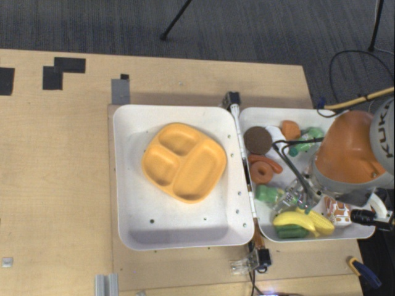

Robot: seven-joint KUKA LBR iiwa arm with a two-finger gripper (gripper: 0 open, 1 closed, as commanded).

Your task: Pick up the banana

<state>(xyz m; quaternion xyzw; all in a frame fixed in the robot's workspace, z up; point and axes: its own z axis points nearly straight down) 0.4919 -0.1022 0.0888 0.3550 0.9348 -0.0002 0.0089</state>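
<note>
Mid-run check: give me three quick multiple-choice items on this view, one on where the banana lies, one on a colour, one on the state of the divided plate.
1. Where does the yellow plastic banana lie?
A. right white bin, near front wall
B. left white bin
C. on the wooden bench

2. What colour is the three-compartment plastic plate?
A. green
B. yellow-orange
C. blue

3. How does that plate sit?
A. upside down
B. standing on edge
C. right way up in the left white bin

Answers:
1 A: the banana rests by the front wall of the right white bin, just below the tool.
2 B: the plate's whole surface is yellow-orange.
3 C: its three hollows face up.
</note>
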